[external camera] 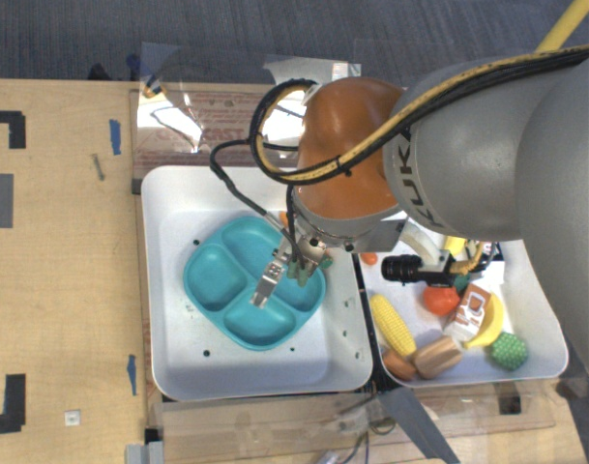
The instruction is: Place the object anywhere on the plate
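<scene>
Big grey arm [487,143] swinging in from 3 o'clock, orange band [347,153] parked right over the gap between the bins, presumably so the wrist can drop straight down. Below that, left bin [168,259] with just the teal plate [217,274] sitting mid-floor, easy target. Right bin [550,341] at 4 o'clock holding the spare toy food: corn [393,323], banana [492,325] and a few other bits, all well apart from the plate, so probably leftovers and not the job in hand.

Gripper [292,264] hanging over the plate's 3 o'clock edge, very low. Honestly can't tell whether clamped or let go, too much wrist in the way.

Smallest stuff: a dark green bit [303,271] tucked right under the gripper, and a pale grey strip [268,283] slanting off toward 7 o'clock across the plate's dividers. Guessing one of those is the object, already over the plate if so. Can't say whether resting on it or hanging above it.
</scene>
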`<action>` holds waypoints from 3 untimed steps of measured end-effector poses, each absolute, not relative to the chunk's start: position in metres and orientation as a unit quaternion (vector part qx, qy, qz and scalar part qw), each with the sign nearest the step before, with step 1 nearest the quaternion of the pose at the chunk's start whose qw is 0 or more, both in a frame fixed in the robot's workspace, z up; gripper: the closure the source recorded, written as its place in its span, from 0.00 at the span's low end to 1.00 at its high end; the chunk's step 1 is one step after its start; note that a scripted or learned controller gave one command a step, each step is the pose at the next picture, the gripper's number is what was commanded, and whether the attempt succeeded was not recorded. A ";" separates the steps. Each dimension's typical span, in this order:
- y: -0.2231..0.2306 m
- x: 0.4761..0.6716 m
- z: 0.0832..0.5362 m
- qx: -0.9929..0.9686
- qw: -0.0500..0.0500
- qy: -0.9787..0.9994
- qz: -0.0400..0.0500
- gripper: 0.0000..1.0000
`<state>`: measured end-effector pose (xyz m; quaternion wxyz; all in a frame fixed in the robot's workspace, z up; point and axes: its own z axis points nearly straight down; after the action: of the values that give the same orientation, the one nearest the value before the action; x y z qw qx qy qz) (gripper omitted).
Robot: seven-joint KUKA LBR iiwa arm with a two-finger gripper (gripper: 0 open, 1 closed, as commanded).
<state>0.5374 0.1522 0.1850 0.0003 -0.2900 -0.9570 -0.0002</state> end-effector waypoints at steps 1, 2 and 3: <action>0.153 0.539 0.196 -0.290 -0.002 -0.957 -0.002 1.00; 0.176 0.627 0.277 -0.160 -0.006 -0.987 -0.002 1.00; 0.118 0.592 0.233 -0.164 0.000 -0.986 0.001 1.00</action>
<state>0.5924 0.1176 0.2331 -0.0001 -0.1641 -0.9864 0.0007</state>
